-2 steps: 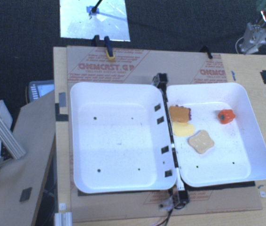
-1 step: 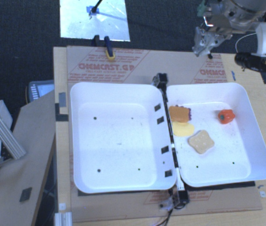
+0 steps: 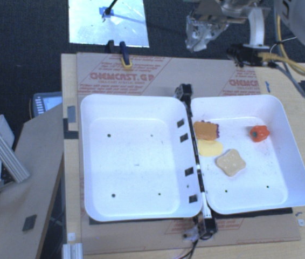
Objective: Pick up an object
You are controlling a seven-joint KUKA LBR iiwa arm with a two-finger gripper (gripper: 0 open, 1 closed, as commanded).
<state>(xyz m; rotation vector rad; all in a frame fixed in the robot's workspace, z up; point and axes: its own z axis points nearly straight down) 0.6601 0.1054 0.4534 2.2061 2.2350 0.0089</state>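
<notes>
Objects: You have four small things in the right bin (image 3: 282,117), all well below the hand (image 3: 198,36) and a little to its right: an orange block (image 3: 206,130) against the inner wall, a flat yellow piece (image 3: 210,148) touching its lower edge, a tan toast-shaped piece (image 3: 230,162) just beside that, and a red-orange piece (image 3: 259,133) apart near the far wall.
Hand: It hangs high over the table's (image 3: 152,74) back edge, outside both bins, carrying nothing; whether it is parted or closed you cannot tell from here.
Left bin (image 3: 90,144): Sits below and left of the hand.
Stage: By my reading, the approach has not begun.
Risk: The block, yellow piece and toast crowd together, so a descent there could pinch two or push one aside.
Risk: The block hugs the divider; a finger may strike the wall.
Risk: The flat yellow piece offers little to grip.
</notes>
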